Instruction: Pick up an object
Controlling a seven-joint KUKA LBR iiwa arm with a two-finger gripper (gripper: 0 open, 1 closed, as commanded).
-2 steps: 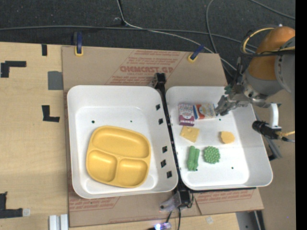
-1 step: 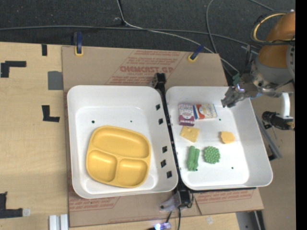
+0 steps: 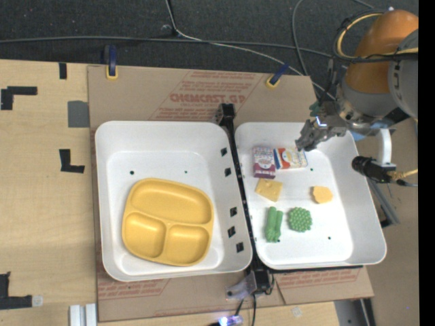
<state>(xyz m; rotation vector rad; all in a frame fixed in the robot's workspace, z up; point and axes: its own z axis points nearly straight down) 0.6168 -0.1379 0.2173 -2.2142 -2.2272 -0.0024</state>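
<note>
I have the gripper low over the far part of the right bin, and everything turns on how it sits against the small red-and-white packet. I take that packet as my landmark. The tips hang just off its far right corner, toward the arm's side of the bench, so the packet lies a little to the near-left of the fingers. Its long axis runs roughly across the bin, left to right, and I judge the next move needs a short shift toward the bin's middle before any descent.

Touching the packet on its left is a purple carton, standing close enough that a closing finger could catch it too. Just in front of the packet lies a yellow cheese wedge; further forward and right sits an orange piece; well in front are a green pod and a green knobbly ball side by side. A yellow divided tray rests in the left bin, well left of the packet.

The fingers look dark and bunched from this slant; I cannot tell how far apart they stand, though I see nothing between them.
</note>
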